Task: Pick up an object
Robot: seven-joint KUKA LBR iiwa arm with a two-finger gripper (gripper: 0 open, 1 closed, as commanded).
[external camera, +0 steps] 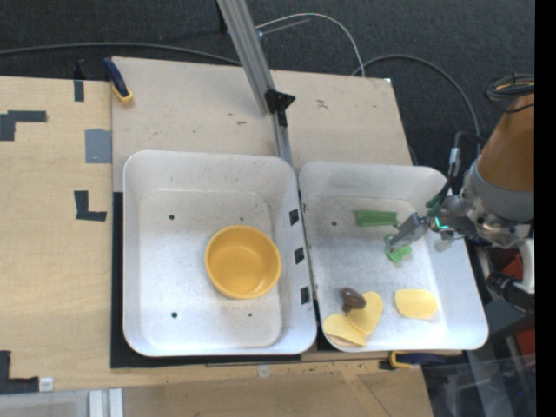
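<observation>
Nearest me in the right bin (452, 337) lie yellow pieces (356, 320), a brown lump (352, 299) and a yellow slice (417, 303). Beyond them my gripper (402, 240) sits low over a small green piece (399, 253); whether it is gripping I cannot tell. A green block (375, 219) lies just past. I judge this the grasp step; next, confirm closure, then lift straight. The left bin (156, 233) holds a yellow bowl (243, 261).
</observation>
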